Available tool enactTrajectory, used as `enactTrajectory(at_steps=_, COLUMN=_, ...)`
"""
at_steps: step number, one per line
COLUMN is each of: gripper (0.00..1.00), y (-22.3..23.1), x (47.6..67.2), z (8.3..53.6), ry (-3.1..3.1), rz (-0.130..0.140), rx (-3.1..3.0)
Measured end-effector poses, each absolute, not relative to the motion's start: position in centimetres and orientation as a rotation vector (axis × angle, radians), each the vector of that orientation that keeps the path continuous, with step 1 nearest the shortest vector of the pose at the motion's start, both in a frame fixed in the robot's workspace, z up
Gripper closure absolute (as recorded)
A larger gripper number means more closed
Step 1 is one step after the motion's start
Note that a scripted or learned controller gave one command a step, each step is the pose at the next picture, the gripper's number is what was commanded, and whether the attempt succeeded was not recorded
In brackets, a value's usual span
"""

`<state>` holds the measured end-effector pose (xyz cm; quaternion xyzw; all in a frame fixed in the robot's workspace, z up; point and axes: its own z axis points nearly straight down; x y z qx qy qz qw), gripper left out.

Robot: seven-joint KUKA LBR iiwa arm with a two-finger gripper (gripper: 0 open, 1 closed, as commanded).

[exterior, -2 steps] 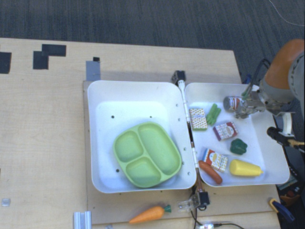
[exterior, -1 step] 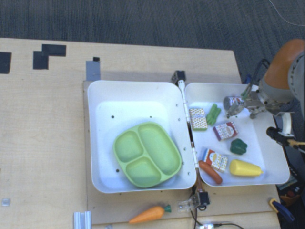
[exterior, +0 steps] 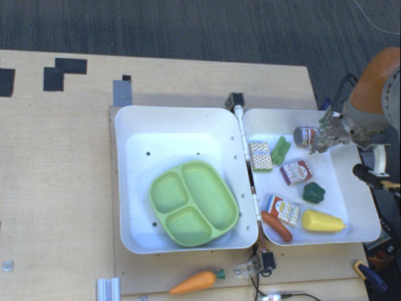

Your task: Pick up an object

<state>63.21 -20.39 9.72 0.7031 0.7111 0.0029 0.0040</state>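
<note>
Small can (exterior: 305, 135) lying on its side near the far edge of the right bin (exterior: 357, 231), touching or just beside the gripper (exterior: 323, 140). Cannot tell how wide the jaws stand, nor whether anything sits between them. Green pepper (exterior: 280, 149) and patterned packet (exterior: 260, 156) just beside, toward the bin's inner wall. Likely trouble: round can rolling off, or neighbours getting nudged, given the crowding. Green divided plate (exterior: 194, 204) in the left bin (exterior: 135, 127), well apart.
</note>
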Motion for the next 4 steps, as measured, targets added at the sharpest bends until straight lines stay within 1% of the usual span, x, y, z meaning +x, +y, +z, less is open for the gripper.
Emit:
enactTrajectory(at_steps=1, gripper=0.0, y=-20.4, x=63.2, z=9.7, ry=2.23, rz=0.009, rx=2.202)
enactTrajectory(at_steps=2, gripper=0.0, y=-18.1, x=55.7, z=8.6, ry=2.22, rz=0.004, rx=2.216)
enactTrajectory(at_steps=3, gripper=1.0, y=-18.1, x=55.9, z=9.8, ry=2.217, rz=0.01, rx=2.211)
enactTrajectory(at_steps=4, gripper=0.0, y=-18.1, x=55.9, z=9.8, ry=2.218, rz=0.01, rx=2.211)
